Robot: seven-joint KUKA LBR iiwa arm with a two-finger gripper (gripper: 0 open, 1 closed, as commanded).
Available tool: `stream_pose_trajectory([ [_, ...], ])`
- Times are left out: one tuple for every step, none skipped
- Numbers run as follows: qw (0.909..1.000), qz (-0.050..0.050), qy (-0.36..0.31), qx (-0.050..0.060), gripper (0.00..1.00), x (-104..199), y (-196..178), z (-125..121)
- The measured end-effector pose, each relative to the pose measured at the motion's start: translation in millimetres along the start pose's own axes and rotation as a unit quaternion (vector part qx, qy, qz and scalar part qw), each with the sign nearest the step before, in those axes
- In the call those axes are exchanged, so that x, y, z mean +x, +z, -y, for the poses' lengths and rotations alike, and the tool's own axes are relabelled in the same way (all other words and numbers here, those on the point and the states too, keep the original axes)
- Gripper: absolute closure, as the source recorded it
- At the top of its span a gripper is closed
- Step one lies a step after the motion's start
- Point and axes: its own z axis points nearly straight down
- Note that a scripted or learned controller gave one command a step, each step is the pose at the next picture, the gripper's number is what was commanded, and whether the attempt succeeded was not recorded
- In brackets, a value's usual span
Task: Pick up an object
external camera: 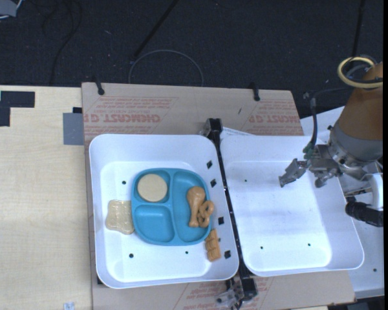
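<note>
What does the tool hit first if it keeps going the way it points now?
The tool points left and down over the right bin. Straight on, it probably meets that bin's bare white floor first. A shallower path would lead to the divider between the bins; depth is unclear.

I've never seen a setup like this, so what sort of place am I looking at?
Probably a robotics lab test bench. A robot arm reaches over two white bins. The left bin holds a blue divided plate with what look like toy foods, and the bins rest on cardboard with cables behind.
</note>
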Motion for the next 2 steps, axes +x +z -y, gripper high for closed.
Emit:
stream_pose_trajectory([
  [1.0, 0.001, -0.001, -0.006, 0.0, -0.2, -7.2, -2.7],
  [1.0, 0.0, -0.001, -0.004, 0.0, 9.3, 44.0, 1.9],
])
